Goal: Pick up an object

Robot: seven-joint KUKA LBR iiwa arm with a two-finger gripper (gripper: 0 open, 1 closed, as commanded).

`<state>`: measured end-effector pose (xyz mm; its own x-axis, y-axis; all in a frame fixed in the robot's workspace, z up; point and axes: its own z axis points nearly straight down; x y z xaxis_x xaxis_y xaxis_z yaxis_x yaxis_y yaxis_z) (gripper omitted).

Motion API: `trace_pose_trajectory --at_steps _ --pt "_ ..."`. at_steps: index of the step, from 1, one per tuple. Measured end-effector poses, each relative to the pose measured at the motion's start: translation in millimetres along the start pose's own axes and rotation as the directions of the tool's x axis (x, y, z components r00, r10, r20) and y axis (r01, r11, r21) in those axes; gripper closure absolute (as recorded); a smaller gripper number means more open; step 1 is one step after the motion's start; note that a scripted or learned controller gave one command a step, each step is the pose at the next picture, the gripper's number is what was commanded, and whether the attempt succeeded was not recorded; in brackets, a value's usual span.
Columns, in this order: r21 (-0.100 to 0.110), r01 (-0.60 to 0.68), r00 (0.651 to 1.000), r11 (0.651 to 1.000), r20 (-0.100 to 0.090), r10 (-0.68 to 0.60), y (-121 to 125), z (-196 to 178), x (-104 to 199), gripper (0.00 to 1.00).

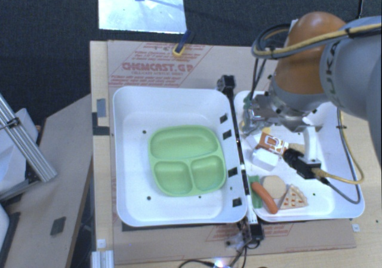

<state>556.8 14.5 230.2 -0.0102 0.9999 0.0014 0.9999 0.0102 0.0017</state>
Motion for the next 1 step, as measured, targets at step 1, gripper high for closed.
trace_pose_trajectory --at_steps 1 --pt "0.0 0.0 1.0 1.0 -0.001 0.0 7.8 0.7 51.2 1.0"
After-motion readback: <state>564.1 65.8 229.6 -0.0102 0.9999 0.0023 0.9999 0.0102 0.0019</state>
